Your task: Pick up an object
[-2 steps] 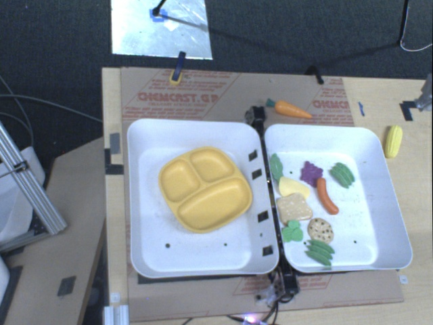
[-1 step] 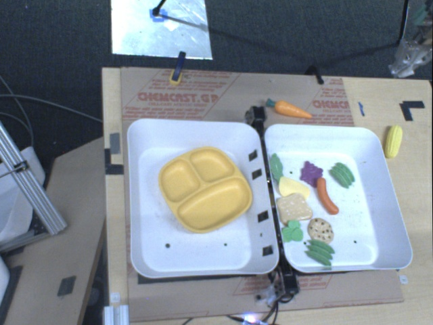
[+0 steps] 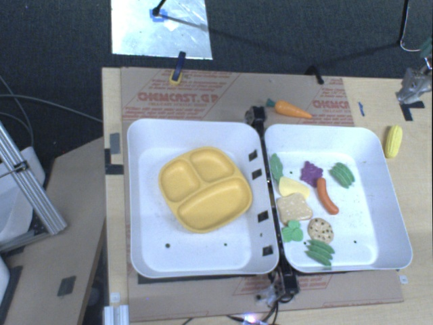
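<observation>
showing "chemcast gp" print, the board (image 3: 203,90) underlies both bins (image 3: 196,137); gripper (image 3: 414,87) state unclear

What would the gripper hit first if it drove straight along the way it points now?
The gripper seems to point down, so it would likely meet bare bench first, just outside the right bin, close to the yellow corn. Depth is unclear from this slanted view.

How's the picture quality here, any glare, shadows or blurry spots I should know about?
Camera view: lighting is even and soft, with faint shadows under the yellow divided plastic plate; the shiny silver sheet on the dark floor throws mild glare; the small toy foods in the right white bin are slightly soft, and the hand at the right edge is cropped and blurry.
</observation>
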`<state>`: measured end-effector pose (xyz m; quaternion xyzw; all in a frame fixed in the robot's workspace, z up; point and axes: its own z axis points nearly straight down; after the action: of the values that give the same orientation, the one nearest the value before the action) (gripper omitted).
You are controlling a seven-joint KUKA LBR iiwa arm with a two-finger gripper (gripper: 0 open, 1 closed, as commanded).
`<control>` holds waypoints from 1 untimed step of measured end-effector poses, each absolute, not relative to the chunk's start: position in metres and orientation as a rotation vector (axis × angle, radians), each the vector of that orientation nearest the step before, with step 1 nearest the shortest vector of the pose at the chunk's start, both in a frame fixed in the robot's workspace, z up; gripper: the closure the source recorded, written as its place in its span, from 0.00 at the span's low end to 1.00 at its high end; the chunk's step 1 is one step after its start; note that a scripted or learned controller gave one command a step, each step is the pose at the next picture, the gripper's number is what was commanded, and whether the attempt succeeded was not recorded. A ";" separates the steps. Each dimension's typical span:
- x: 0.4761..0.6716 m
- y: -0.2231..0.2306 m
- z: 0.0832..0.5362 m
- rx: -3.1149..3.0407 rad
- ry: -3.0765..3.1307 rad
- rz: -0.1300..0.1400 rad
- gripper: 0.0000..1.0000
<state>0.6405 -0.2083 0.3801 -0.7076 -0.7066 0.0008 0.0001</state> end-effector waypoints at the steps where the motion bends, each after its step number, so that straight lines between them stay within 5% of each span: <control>1: 0.671 -0.137 0.481 -2.216 -2.244 -0.015 1.00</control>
<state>0.6705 -0.1367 0.4813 -0.7027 -0.7115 -0.0049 -0.0059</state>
